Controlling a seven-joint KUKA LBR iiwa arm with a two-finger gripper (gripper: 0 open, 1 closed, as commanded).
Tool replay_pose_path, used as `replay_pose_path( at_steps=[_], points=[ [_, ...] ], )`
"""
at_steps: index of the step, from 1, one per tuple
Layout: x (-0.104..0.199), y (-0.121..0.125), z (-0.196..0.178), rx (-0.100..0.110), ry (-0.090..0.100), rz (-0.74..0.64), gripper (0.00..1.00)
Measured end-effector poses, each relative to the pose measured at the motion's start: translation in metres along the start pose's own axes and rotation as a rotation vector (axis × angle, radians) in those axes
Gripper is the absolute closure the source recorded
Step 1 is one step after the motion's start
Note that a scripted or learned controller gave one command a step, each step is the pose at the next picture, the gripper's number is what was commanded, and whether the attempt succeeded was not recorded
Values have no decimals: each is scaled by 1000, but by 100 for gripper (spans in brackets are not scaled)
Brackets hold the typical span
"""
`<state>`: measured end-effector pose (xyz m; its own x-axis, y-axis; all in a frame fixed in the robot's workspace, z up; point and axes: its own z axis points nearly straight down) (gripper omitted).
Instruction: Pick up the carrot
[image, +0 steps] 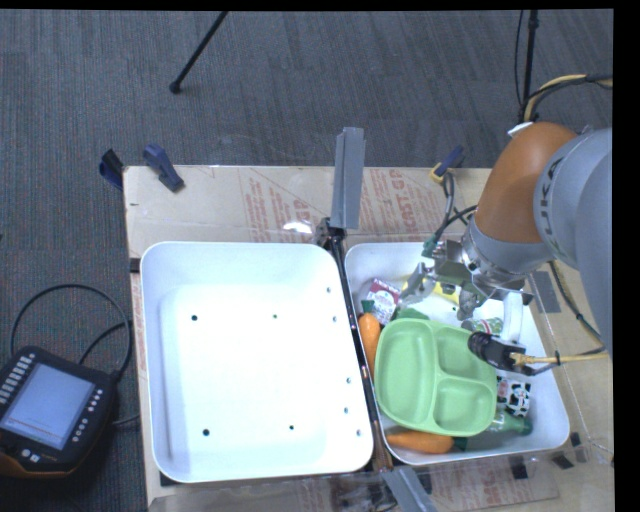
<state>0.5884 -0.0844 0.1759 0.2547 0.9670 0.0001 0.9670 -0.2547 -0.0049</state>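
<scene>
Camera view, from above the desk (250, 200): the grey arm (560, 200) reaches over the right bin (555, 420), its pincer (455, 285) poised low above the clutter at the bin's far end. Whether the pincer is apart or together cannot be told from this slant, and nothing shows between its tips.

The carrot (370, 338) lies ahead of and below the pincer, toward the divider between the bins, wedged upright along the bin's inner wall and touching the rim of the green tray (435, 375). A second orange piece (420, 441), seemingly another carrot, sits well apart from the pincer at the bin's near edge, partly tucked beneath that tray.

The tray, tipped across the pile, seems to pin both against the walls, which likely explains their cramped positions. Small packets (382, 295) sit just beside the pincer. The left bin (160, 300) lies far beyond it.

The grasp appears not yet made.
</scene>
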Motion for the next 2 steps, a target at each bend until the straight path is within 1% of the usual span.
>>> replay_pose_path(
  at_steps=[1,2],
  points=[
    [-109,-37,-48,0,0,159,0],
    [-32,-26,-11,4,0,274,0]
  ],
)
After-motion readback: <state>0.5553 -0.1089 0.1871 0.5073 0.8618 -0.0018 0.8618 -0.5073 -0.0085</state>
